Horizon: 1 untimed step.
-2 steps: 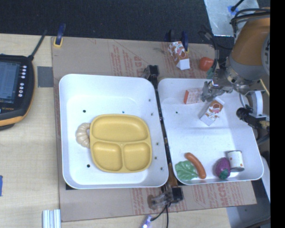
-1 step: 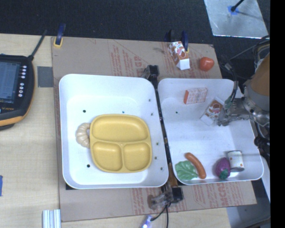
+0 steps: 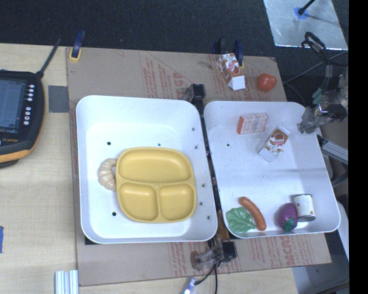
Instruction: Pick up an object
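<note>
Left bin (image 3: 89, 164) holds a yellow divided tray (image 3: 154, 184) with a beige item (image 3: 107, 173) touching its left edge. Right bin (image 3: 267, 176) holds two small cartons (image 3: 252, 124), a sausage (image 3: 252, 212), a green leaf (image 3: 239, 219), a purple item (image 3: 287, 216) and a can (image 3: 303, 206). Gripper (image 3: 311, 120) sits at the right bin's upper right rim.

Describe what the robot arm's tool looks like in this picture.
Little of it can be made out. At the right edge of the camera view, beside the right bin, the tool appears as a small grey metallic piece with dark parts. Behind it sits a blurry cluster of grey and greenish hardware with thin black cables looping above. Finer markings are too blurred to tell.
</note>
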{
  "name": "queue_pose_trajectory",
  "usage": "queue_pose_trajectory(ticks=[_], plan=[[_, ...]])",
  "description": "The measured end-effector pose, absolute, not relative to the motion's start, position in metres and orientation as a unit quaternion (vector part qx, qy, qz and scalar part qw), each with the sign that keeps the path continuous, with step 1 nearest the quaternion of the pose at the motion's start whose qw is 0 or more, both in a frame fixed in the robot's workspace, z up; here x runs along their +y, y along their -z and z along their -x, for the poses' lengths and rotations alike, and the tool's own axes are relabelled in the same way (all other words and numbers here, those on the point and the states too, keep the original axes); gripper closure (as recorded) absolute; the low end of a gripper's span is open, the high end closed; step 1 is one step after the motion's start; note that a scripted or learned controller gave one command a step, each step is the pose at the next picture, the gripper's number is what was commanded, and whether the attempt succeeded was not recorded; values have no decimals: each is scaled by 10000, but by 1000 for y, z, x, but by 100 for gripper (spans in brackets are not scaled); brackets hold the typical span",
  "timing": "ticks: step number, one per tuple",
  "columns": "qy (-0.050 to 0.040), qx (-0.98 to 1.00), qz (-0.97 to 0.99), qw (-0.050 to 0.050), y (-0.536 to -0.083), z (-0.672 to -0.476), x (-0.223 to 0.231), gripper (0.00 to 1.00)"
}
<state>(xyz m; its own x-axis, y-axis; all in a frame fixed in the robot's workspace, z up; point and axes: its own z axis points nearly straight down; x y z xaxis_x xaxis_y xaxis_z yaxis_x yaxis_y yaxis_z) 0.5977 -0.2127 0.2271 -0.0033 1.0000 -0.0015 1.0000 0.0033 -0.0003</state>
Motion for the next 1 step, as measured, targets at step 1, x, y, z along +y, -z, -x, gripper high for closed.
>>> queue_pose_trajectory(ticks=[1], plan=[[18, 7087, -7055, -12, -211, -588, -212, 100]])
